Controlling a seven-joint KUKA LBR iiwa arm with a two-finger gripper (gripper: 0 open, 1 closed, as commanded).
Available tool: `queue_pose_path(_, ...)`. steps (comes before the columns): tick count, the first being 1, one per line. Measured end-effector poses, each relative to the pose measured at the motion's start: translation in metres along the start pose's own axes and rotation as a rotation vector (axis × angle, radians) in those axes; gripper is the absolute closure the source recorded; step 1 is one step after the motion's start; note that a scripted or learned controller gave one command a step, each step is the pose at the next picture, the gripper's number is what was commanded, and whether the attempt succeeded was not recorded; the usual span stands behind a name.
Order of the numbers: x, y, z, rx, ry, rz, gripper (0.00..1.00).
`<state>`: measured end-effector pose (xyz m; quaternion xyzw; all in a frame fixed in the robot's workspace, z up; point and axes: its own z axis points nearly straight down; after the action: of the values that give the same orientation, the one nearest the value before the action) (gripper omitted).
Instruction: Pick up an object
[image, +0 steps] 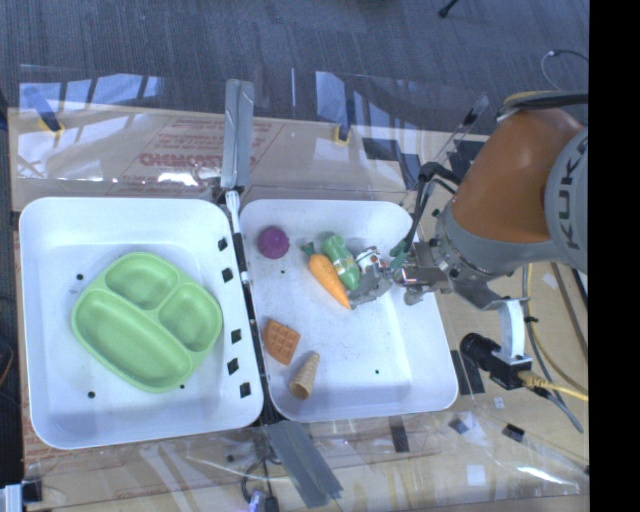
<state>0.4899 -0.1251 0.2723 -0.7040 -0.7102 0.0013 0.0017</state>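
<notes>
White right bin (425, 385) holds the pincer (366, 276), its finger state unclear, touching a carrot (329, 280) and green toy (338, 250); beyond, a purple ball (273, 241).

Arm (520, 190) low, jaws seemingly parted

Two bins (60, 420), one plate (146, 320), five toys (329, 280)

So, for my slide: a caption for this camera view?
Pincer beside toy carrot in right bin; green plate left.
</notes>
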Motion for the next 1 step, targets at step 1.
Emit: queue_pose_path(1, 0.0211, 0.0603, 0.0972, 0.002, 0.000, 0.089, 0.00)
